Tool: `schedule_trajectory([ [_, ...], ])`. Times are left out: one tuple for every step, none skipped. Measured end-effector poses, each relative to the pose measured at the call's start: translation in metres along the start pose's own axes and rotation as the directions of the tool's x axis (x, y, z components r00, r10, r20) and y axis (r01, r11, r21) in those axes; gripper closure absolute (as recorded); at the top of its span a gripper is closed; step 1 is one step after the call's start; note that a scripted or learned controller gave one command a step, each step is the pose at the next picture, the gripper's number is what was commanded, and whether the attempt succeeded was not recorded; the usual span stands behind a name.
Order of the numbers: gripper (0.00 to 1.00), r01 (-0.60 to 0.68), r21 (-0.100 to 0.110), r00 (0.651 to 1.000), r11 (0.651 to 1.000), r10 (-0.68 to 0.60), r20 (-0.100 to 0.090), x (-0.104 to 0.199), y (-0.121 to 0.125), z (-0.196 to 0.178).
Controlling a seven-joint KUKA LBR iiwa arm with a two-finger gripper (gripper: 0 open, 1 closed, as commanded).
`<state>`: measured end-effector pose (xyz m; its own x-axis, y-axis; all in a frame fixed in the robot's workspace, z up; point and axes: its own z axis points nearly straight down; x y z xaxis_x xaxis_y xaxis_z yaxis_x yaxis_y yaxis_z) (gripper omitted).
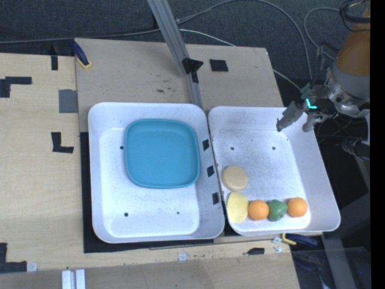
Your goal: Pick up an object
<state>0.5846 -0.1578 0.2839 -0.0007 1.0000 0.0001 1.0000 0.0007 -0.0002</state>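
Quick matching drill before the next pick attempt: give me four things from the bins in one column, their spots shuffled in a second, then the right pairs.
Things:
1. blue plate
2. beige round piece
3. green piece
4. gripper

Places:
A. between the two orange balls, near edge of the right bin
B. over the right bin's far right corner
C. lying flat in the left bin
D. just above the yellow piece, by the right bin's left wall

Pairs: 1-C, 2-D, 3-A, 4-B
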Motion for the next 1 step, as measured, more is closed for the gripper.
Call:
schedule_trajectory([
  [0.00, 0.000, 0.000, 1.000, 1.000, 0.000, 0.000, 0.0000, 0.0000, 0.0000],
])
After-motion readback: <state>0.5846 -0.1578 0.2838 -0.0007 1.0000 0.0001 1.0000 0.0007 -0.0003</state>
